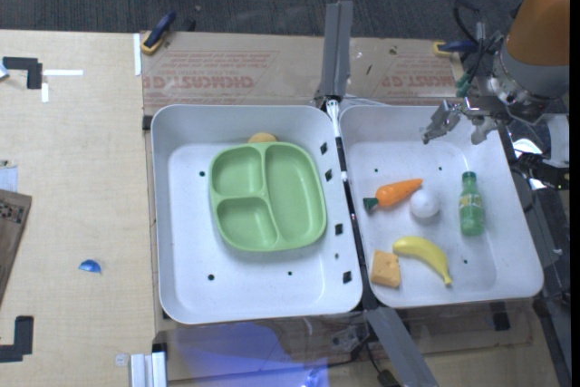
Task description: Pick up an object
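Pincer (450, 120) above right bin (507, 281); grip state unclear.
Smooth green three-compartment plate (268, 196) in left bin (181, 276); cardboard (217, 77) lettering unreadable.

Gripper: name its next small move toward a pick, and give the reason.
Probably lower the gripper forward toward the green bottle. It hovers over the right bin's back edge with nothing between its fingers, and the bottle lies closest along its side of the bin. The carrot and white ball touch each other, making a clean grasp there harder.
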You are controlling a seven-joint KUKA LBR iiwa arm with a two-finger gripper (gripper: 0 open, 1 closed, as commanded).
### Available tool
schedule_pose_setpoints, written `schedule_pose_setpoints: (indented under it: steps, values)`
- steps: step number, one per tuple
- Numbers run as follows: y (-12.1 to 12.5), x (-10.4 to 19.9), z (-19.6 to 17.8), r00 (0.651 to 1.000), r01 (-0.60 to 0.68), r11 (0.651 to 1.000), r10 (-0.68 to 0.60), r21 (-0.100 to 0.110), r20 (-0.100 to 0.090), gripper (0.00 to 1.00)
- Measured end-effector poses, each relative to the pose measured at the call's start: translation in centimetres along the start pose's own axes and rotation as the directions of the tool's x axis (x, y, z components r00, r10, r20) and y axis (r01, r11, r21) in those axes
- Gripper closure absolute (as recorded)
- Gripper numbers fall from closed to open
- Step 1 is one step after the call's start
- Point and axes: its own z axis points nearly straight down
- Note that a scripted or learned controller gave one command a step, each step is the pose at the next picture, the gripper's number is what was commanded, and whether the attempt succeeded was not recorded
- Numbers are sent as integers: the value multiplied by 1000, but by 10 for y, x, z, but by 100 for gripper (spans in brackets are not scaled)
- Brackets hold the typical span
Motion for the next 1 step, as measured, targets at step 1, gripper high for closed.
schedule_pose_setpoints:
  steps: [1]
  values:
    - [-104, 23, 139, 999, -44, 999, 44, -1, -1, 0]
